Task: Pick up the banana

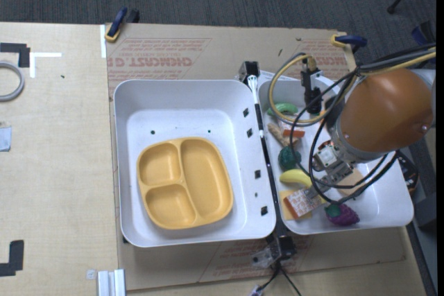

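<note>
The yellow banana [295, 177] lies in the right bin [388, 213], close to its left wall. My gripper [331, 170] hangs low over the bin just to the right of the banana, under the orange band of the wrist [386, 111]. Cables and the wrist body hide most of the gripper. I see nothing held in it.
The left bin [132, 114] holds a yellow three-compartment plate [184, 181]. In the right bin there are a green item [288, 157], a purple item [342, 214], a red-and-white packet [301, 204], a brown item [281, 134] and a green ring [284, 109].
</note>
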